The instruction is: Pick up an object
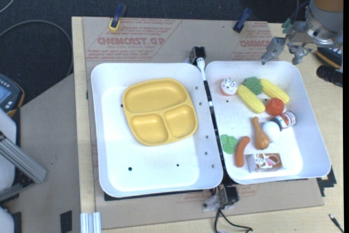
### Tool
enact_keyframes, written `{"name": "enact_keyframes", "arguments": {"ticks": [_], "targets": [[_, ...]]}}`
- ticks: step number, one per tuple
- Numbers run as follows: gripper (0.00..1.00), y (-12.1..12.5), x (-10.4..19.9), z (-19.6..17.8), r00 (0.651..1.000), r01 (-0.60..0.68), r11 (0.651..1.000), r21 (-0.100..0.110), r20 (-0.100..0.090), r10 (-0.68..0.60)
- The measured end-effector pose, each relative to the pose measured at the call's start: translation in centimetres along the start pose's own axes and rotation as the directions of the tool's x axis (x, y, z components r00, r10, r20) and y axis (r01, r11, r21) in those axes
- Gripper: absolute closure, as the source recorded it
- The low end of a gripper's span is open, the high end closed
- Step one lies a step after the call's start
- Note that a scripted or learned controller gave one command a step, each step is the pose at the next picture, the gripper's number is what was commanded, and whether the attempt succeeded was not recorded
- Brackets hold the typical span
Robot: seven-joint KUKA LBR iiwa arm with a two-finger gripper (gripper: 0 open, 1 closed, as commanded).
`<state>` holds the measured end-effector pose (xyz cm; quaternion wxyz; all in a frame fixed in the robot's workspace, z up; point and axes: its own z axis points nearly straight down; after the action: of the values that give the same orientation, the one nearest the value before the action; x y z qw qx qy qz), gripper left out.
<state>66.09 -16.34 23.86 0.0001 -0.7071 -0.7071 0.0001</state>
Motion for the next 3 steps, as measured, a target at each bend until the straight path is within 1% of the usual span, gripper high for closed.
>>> {"name": "enact_keyframes", "arguments": {"ticks": [1, 2, 3], "targets": [[0.00, -15.6, 2.4, 3.5, 1.000, -0.004, 1.000, 0.013, -0.004, 0.004], [0.00, -18.4, 7.0, 12.1, 1.000, 0.000, 1.000, 0.008, -0.003, 0.000], [1.00, -18.0, 6.7, 10.5, 1.000, -0.002, 1.000, -0.008, 0.003, 0.002]]}}
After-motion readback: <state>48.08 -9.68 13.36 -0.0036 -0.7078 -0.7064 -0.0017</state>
